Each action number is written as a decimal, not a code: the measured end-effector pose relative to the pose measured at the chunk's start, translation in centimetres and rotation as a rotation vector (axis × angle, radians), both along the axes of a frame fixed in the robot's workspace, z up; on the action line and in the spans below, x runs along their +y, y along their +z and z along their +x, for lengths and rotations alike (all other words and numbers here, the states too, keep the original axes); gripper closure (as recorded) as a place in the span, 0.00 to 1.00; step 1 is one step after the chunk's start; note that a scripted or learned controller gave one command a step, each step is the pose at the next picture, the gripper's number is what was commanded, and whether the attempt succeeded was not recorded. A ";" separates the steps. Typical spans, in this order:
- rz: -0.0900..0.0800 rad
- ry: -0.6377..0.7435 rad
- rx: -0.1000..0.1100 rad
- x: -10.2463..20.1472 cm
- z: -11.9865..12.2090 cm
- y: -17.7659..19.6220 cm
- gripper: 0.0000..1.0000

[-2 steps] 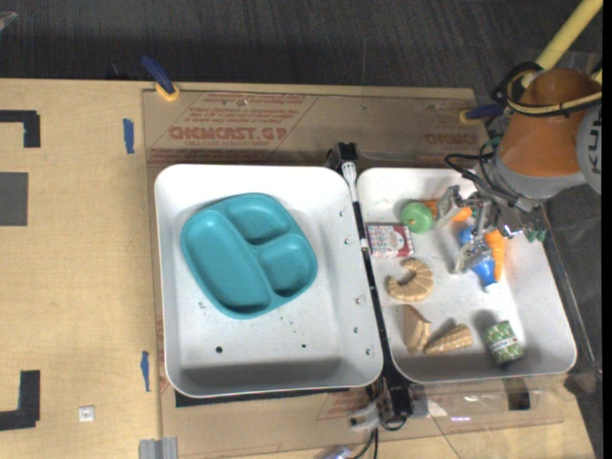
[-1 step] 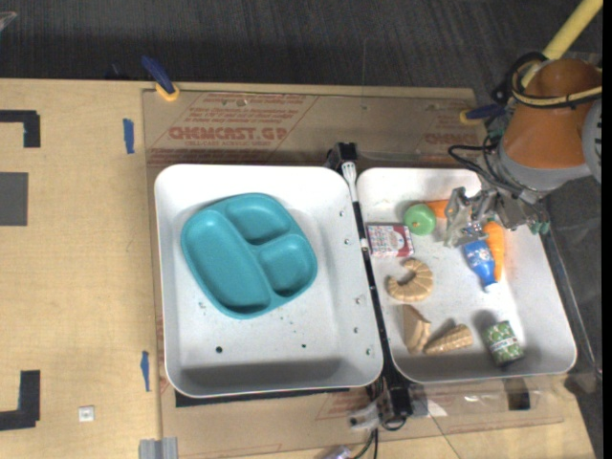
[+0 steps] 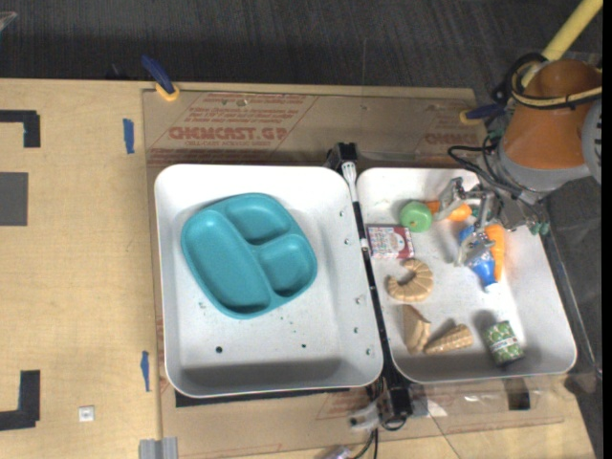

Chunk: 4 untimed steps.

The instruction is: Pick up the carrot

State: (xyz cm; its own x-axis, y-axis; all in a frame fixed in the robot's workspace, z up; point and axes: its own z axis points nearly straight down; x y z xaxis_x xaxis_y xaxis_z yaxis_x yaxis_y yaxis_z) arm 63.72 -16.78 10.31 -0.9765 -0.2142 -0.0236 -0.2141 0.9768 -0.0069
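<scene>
The metal two-finger gripper (image 3: 475, 226) hangs over the upper right part of the right-hand shallow white bin (image 3: 559, 328), below the arm's orange band (image 3: 545, 113) at the frame's right edge. How the gripper stands cannot be told: its shiny parts blur together with the objects beneath them.

The small orange toy carrot (image 3: 495, 241) lies in that bin directly at the gripper's tips, seemingly touching them, though whether it sits between them cannot be made out. A small blue object (image 3: 485, 270) lies just below the carrot, touching it or nearly so. Another bit of orange (image 3: 459, 211) shows to the upper left of the gripper; what it belongs to is unclear.

A round green ball-like toy (image 3: 416, 215) sits to the left of the gripper, near the bin's top. Below it, against the left wall, lies a small pink and white packet (image 3: 389, 242). A tan croissant-shaped toy (image 3: 410, 283) lies near the bin's middle, with two tan wedge-shaped pieces (image 3: 435, 334) beneath it. A green patterned can (image 3: 503, 342) lies on its side at the lower right.

The left-hand white bin (image 3: 258, 366) holds a teal plastic divided tray (image 3: 249, 253). Both bins rest on a brown cardboard sheet (image 3: 239, 122) on the bench.
</scene>
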 end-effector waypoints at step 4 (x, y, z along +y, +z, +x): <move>0.011 -0.657 0.018 1.8 -2.9 3.9 1.00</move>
